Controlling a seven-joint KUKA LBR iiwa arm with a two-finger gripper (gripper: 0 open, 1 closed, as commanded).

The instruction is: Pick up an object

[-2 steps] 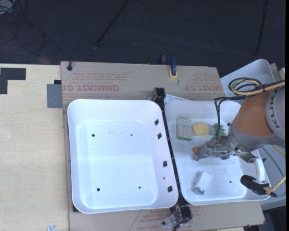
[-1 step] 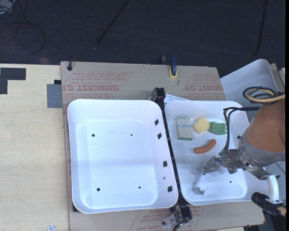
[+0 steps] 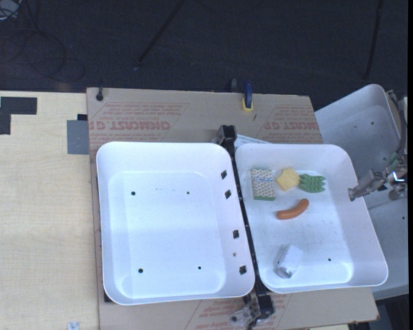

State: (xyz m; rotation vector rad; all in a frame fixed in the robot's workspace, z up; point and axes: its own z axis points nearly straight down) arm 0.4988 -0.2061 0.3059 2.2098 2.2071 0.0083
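Orange sausage-shaped toy (image 3: 292,210) lies mid right white bin (image 3: 361,253), long axis slanting up toward my side. My gripper (image 3: 372,186) hangs just off the bin's right rim (open or closed, can't tell), so the toy's leftward.

Four small objects (image 3: 289,179) in right bin (image 3: 358,253)

The pale wooden bench (image 3: 34,212) carries a brown printed cardboard sheet (image 3: 193,119); on that sheet sit 2 shallow white plastic bins, the left bin (image 3: 113,280) touching the right bin (image 3: 372,253) along a black clipped seam
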